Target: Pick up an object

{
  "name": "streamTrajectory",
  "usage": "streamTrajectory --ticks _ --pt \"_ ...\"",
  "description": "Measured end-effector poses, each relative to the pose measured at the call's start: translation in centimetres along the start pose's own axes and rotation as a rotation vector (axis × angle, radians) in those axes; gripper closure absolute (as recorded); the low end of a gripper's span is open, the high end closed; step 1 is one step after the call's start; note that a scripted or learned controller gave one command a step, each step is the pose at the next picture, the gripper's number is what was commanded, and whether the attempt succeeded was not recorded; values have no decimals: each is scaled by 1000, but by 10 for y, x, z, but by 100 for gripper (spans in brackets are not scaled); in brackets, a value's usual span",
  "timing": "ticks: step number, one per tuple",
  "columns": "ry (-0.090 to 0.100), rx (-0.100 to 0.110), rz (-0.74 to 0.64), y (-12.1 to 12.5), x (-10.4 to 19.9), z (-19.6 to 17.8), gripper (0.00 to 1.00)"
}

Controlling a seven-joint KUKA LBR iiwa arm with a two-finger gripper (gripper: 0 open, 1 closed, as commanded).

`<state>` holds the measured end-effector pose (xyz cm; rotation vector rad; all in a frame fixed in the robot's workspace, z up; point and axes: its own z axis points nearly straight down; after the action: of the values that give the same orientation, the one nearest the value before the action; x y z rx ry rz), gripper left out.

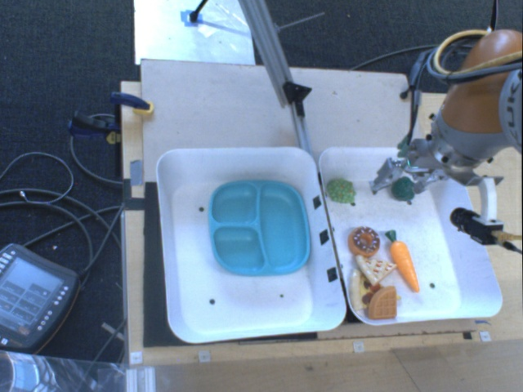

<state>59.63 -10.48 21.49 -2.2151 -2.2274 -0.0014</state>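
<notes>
Two shallow white bins sit side by side on my bench. Along the right bin's near edge I see a brown waffle-like toy, an orange plastic carrot and a round doughnut toy. Farther in, the gripper has its fingers clamped around a dark green round toy. The grey arm leans in from the right edge.

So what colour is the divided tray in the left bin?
Light blue divided tray, clearest in the camera view.
</notes>
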Motion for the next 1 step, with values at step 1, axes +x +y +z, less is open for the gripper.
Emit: streamTrajectory --ticks 1 --pt "0 -1 2 0 0 0 0"
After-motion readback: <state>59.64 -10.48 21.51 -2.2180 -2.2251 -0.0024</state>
